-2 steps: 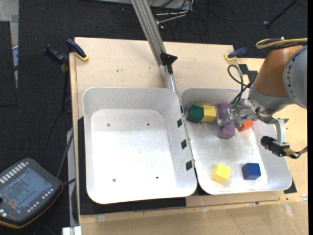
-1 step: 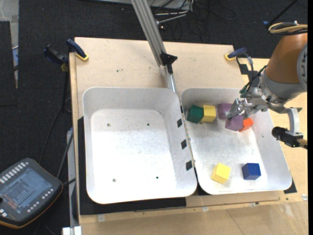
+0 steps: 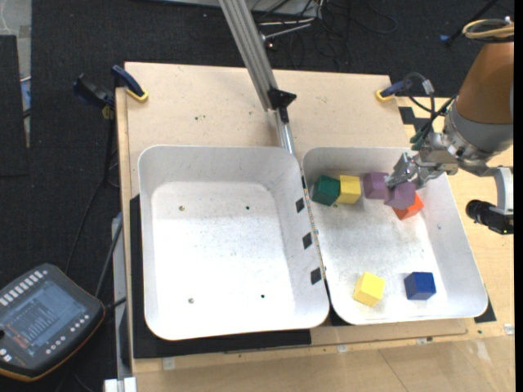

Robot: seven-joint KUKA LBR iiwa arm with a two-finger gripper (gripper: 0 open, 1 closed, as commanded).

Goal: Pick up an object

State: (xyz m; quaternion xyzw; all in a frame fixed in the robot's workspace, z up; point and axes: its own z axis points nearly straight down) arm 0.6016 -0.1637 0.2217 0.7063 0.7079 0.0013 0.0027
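Observation:
My gripper hangs low over the far right part of the right bin. Directly under it lies a purple block, which rests against an orange block. Another purple block sits just to the left. Further left, a yellow block and a green block stand side by side near the bin's far wall. Toward the near edge lie a second yellow block and a blue block.
The left bin stands beside the right one, the two sharing a raised divider. A slanted metal pole crosses above the bench at the back. Clamps sit at the far corners, and a pendant lies off the bench at the lower left.

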